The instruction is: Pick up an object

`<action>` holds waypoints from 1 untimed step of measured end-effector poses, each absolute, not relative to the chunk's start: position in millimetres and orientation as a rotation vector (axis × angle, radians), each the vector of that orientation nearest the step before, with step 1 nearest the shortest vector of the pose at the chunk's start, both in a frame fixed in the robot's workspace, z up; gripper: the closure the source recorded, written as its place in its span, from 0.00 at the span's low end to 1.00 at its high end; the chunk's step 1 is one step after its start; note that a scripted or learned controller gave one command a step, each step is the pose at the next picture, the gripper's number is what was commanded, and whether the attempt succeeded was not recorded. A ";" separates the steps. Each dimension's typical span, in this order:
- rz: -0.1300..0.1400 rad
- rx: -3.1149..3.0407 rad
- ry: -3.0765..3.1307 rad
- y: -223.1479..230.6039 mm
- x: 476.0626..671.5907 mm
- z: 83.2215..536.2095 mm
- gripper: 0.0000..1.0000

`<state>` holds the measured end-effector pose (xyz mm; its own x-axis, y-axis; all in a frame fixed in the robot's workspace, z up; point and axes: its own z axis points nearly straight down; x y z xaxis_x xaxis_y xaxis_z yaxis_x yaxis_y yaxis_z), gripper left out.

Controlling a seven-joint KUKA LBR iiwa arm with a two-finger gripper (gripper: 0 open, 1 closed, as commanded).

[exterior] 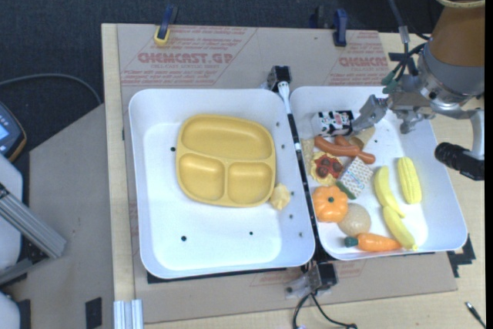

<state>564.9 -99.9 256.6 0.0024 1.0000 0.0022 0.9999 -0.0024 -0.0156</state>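
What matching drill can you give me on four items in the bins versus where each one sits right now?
Things:
1. divided yellow plate
2. toy pumpkin
3. toy carrot
4. black-and-white toy cow

Places:
A. near edge of the right bin, below the banana
B. far end of the right bin, by the gripper
C. middle of the left bin
D. right bin, close to the wall shared with the left bin

Pairs: 1-C, 2-D, 3-A, 4-B
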 end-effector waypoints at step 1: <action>0.001 -2.220 -2.221 -99.6 567.0 264.1 0.00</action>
